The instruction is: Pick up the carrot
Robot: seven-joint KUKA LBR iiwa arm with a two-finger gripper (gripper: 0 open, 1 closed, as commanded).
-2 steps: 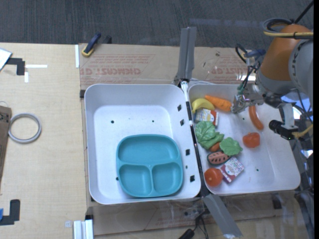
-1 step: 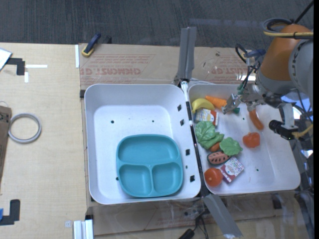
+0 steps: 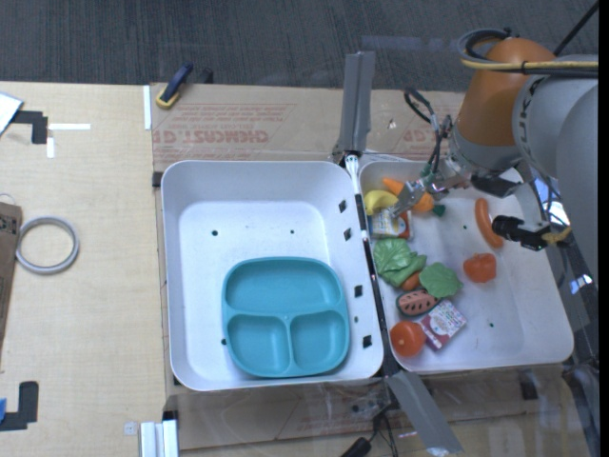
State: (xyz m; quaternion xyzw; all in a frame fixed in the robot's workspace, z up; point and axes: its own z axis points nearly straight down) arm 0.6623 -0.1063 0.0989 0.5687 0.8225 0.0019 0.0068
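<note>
Carrot (image 3: 422, 198) lies in the right white bin (image 3: 533, 341) on the bench (image 3: 86, 331).

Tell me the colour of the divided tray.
Teal blue tray, seen in the camera view.

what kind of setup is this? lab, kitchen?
Likely a robot lab pick-and-place bench, not a kitchen: two white bins, toy food such as a plastic tomato, a tape roll on the wooden benchtop, cardboard under the bins.

Carrot (image 3: 420, 198) — half behind tool (image 3: 416, 194)
</note>
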